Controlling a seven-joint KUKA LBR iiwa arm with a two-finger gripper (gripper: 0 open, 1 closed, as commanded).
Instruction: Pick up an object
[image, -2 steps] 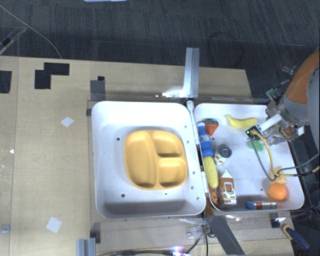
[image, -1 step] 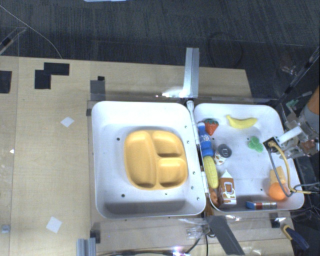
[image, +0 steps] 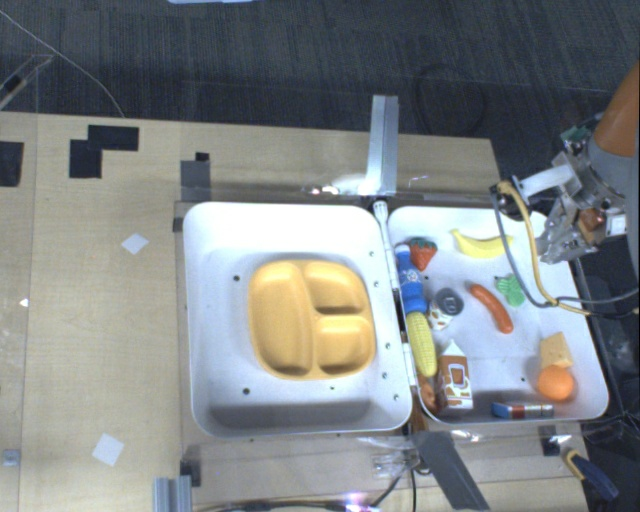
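Two bins | carton (image: 455, 381) label unreadable | hand (image: 568, 238) over right bin (image: 596, 405): grip state unclear

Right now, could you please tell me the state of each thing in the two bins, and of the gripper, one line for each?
yellow tray: lying flat in the left bin, compartments bare
banana: lying in the right bin
sausage: lying free
corn cob: lying along the left wall
carton: lying on its side
orange: resting near the right wall
gripper: above the right bin's far right edge, holding nothing visible
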